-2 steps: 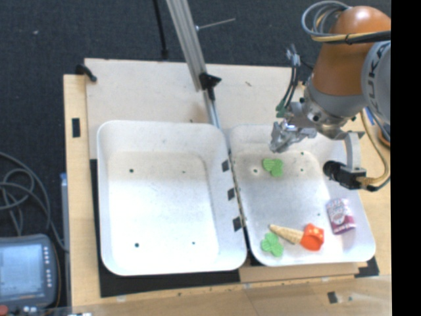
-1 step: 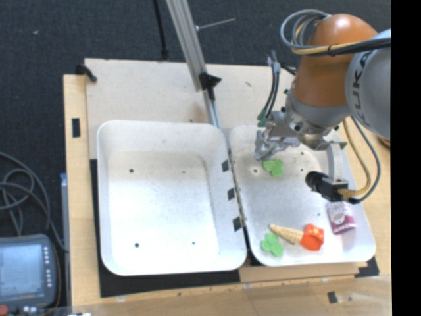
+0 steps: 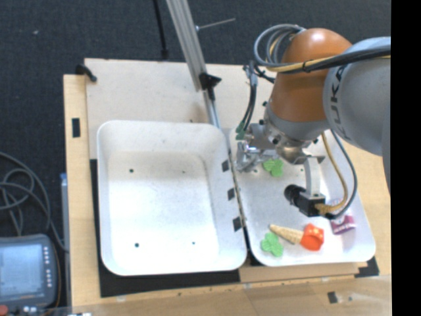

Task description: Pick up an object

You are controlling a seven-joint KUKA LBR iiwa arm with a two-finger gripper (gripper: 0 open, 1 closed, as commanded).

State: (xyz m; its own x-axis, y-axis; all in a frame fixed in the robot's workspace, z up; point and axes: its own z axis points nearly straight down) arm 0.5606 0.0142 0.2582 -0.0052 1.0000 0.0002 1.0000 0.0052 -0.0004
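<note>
Nearest me, along the front rim of the right bin [image 3: 316,262], four loose things lie in a row: a green piece [image 3: 271,245] at about 7 o'clock, a tan cone [image 3: 284,232] touching it on its side, an orange block [image 3: 313,237] at 6 o'clock against the cone's wide end, and a purple piece [image 3: 343,225] near 4 o'clock, apart from the rest. They look scattered, not arranged, which suits a grab-anything job.

The left bin [image 3: 164,196] butts against the right one along their shared edge, I'd guess so that a load can cross in one short swing.

Farther back, at about 10 o'clock in the right bin, a second green piece [image 3: 273,168] lies just beside the jaws, which hang low over the bin's far left corner. That piece is my likely target. From this angle I cannot tell whether the jaws are open or closed, nor see anything between them. The arm [image 3: 309,78] bends steeply down from 3 o'clock, I'd judge for a near-vertical approach.

Beyond, a metal post [image 3: 187,38] rises from the surface [image 3: 151,84].
</note>
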